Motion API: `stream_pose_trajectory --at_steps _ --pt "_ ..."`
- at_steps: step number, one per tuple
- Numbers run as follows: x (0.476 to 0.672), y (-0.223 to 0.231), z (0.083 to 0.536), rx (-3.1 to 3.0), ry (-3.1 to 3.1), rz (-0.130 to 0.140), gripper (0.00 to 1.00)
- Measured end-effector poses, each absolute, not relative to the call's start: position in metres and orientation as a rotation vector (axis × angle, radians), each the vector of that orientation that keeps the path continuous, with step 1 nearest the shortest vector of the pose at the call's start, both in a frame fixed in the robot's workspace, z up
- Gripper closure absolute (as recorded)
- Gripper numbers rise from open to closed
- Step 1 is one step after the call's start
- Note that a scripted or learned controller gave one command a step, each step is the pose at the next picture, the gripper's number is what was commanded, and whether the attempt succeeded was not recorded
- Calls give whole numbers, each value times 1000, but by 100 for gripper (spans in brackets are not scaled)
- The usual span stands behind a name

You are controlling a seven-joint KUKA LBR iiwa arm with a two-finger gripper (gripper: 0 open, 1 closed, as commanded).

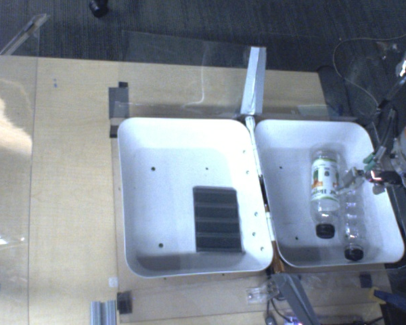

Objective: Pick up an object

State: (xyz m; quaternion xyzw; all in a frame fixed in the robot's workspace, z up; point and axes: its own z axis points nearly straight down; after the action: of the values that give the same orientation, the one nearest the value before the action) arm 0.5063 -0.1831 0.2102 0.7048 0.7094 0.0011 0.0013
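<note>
Two clear plastic bottles lie in the right bin. One bottle carries a green and orange label and has a dark cap toward the bin's front. A slimmer unlabeled bottle lies just right of it, also capped dark. A black ribbed rectangular pad rests flat in the left bin. My gripper reaches in over the right bin's right side, hovering near the upper end of the slimmer bottle and just right of the labeled one. Nothing is visibly held.
The two bins meet along a raised rim at the middle. A metal bar stands behind them. Cables hang at the back right by the arm. Wooden bench surface spreads to the left.
</note>
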Motion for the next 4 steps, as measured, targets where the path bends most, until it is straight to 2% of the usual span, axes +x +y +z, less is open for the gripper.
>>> stream_pose_trajectory --at_steps 1,2,3,4 --pt "489 -182 295 2204 2228 7 0" --pt "520 -188 178 1998 2421 3 0" --pt "574 -177 93 1731 2600 19 0" --pt "576 -176 105 1727 2595 25 100"
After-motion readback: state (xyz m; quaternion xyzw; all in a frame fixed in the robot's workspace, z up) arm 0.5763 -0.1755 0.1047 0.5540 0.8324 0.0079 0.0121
